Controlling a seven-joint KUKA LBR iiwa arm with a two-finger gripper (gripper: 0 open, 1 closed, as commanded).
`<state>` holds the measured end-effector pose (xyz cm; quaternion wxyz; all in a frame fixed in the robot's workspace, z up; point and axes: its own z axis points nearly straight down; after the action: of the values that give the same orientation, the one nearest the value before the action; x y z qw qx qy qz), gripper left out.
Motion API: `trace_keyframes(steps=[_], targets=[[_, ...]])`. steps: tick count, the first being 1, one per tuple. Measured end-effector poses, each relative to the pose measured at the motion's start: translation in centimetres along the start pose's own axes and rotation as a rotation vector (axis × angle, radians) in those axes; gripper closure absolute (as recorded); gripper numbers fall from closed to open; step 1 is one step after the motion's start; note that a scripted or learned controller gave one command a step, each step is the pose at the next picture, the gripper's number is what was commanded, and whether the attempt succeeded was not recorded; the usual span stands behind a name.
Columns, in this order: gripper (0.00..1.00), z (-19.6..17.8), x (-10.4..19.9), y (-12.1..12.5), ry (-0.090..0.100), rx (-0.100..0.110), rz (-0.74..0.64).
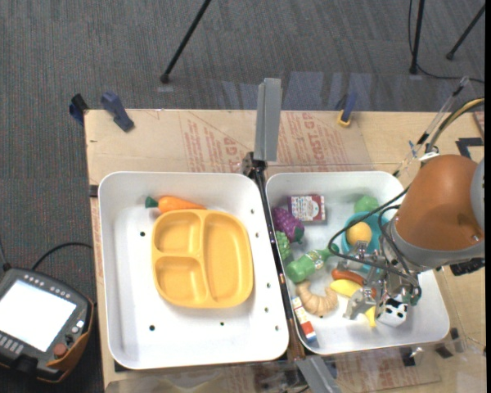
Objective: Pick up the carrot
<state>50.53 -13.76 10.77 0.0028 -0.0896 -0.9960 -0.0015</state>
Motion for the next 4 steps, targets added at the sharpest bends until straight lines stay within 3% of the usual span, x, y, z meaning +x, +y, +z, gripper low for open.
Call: trace_keyframes(steps=[1, 2, 3, 4], targets=[[0.00, -0.1, -3.2, 5.7, -0.005, 0.000, 0.173], [1.00, -1.1, -3.3, 5.8, -0.006, 0.002, 0.167], [1.00, -8.1, -4.1, 0.8, -0.012, 0.001, 0.220], [1.00, -4.8, 2.2, -3.4, -0.002, 0.001, 0.425]])
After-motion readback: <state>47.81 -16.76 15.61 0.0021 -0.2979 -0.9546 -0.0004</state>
